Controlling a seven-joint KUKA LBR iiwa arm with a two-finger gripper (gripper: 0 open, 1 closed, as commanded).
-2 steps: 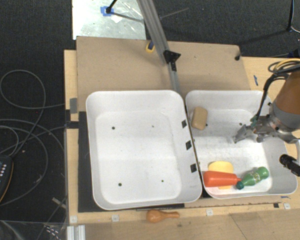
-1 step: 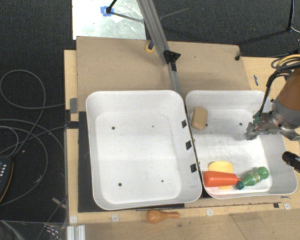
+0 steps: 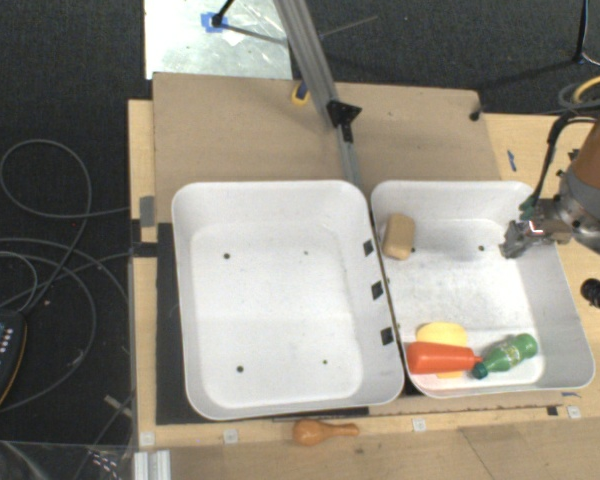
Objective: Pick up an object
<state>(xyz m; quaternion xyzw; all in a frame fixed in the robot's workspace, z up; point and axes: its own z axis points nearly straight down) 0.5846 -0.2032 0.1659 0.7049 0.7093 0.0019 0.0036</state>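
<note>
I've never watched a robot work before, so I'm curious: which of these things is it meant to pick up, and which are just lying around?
Part of the job:
- tan block, yellow piece, orange carrot and green bottle, all in the right bin
- gripper at that bin's far right edge

Just lying about:
- left bin
- tan pear-shaped toy on the bench
- cables on the floor

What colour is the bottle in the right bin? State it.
Green bottle, seen in the camera view.

Dark carpet, wooden bench
</note>
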